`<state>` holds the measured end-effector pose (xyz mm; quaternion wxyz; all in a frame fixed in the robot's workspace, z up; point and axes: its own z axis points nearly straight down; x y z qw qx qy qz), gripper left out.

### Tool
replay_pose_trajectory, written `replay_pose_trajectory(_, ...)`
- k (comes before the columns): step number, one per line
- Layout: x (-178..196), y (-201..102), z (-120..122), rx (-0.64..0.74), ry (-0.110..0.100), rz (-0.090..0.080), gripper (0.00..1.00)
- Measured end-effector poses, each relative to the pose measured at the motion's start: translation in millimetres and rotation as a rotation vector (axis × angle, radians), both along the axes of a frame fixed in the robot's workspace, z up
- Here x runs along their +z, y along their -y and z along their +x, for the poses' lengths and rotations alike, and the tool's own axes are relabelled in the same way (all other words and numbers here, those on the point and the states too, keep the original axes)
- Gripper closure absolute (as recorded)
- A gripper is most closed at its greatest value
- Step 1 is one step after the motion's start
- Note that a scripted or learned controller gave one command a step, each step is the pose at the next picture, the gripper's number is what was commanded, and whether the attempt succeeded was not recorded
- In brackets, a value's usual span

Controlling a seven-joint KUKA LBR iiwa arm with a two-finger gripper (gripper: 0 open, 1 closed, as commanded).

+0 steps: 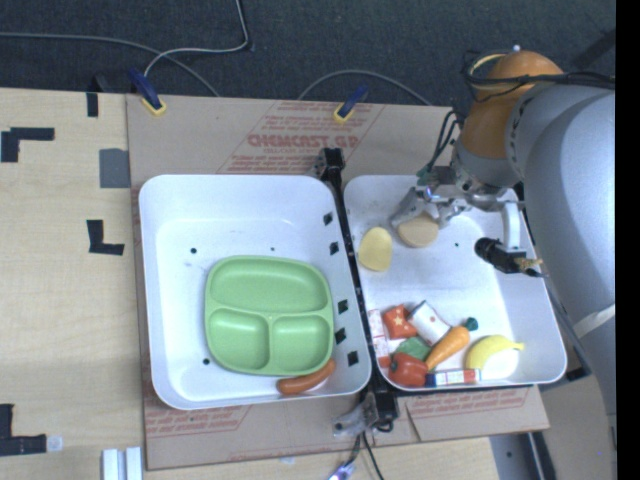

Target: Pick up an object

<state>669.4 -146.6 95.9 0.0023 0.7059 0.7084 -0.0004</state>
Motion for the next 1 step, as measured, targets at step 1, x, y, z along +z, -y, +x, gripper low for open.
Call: replay_pose_trajectory(1, 90.0, -92.6, -25.2, 0.000, 0.000, 0.005, 1.00)
